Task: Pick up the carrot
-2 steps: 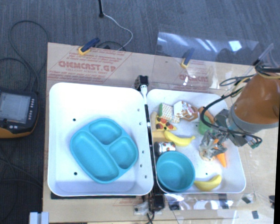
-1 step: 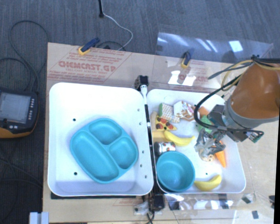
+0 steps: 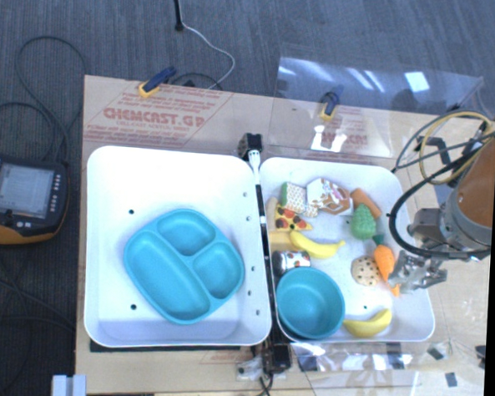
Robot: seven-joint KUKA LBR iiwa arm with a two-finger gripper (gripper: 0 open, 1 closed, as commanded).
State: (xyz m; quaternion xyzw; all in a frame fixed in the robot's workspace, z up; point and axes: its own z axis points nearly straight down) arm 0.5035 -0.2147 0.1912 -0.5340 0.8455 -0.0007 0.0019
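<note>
The carrot (image 3: 383, 261), orange with a small green top, lies near the right wall of the right bin (image 3: 413, 322), pointing towards the front. My gripper (image 3: 413, 272) hangs at that bin's right edge, right beside the carrot's lower end and perhaps touching it. The gripper's metal body hides the carrot's tip. The arm, with its orange band (image 3: 482, 192), reaches in from the right.
Crowding the right bin are a blue bowl (image 3: 310, 301), two bananas (image 3: 317, 246) (image 3: 369, 323), a cookie (image 3: 363, 270), a green vegetable (image 3: 363, 223) and several small toy foods. The left bin (image 3: 115, 176) holds a blue divided plate (image 3: 185, 264). Black cables (image 3: 425, 162) loop near the arm.
</note>
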